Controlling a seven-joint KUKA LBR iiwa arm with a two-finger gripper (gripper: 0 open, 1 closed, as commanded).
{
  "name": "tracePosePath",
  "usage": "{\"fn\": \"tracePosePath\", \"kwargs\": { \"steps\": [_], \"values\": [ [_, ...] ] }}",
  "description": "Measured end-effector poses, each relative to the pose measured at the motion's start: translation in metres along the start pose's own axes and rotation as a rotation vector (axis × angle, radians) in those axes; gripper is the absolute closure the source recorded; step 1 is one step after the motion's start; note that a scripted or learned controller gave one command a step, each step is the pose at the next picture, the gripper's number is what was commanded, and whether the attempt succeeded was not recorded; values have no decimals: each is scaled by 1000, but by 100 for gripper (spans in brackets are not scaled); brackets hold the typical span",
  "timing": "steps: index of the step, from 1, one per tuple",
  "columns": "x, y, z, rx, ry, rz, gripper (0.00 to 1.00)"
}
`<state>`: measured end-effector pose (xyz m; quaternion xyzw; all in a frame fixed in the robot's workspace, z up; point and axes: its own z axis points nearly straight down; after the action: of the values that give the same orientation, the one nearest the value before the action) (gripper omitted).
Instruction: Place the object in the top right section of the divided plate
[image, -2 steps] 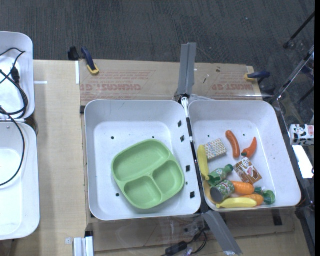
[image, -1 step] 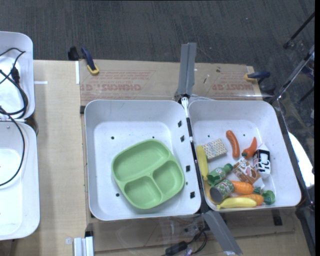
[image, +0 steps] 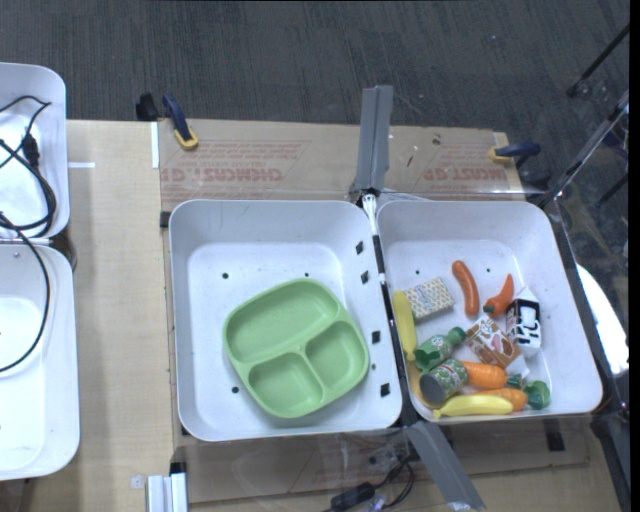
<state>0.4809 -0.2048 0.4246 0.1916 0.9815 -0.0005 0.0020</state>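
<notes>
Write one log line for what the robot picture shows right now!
plate: green divided plate in left bin, nothing on it | toys: banana, carrot, sausage piled in right bin | task: not started

I count two white bins: the left bin (image: 200, 330) and the right bin (image: 560, 300). In the left one lies one green divided plate (image: 295, 347), which has three sections. The right one keeps a heap of toy food; about ten pieces, I cannot count exactly. Among them I see one banana (image: 476, 405), one sausage (image: 465, 286) and two carrots (image: 485, 376).
</notes>
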Motion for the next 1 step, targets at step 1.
{"fn": "tracePosePath", "kwargs": {
  "steps": [1],
  "values": [
    [-100, 22, -2, -1, 0, -127, 100]
  ]
}}
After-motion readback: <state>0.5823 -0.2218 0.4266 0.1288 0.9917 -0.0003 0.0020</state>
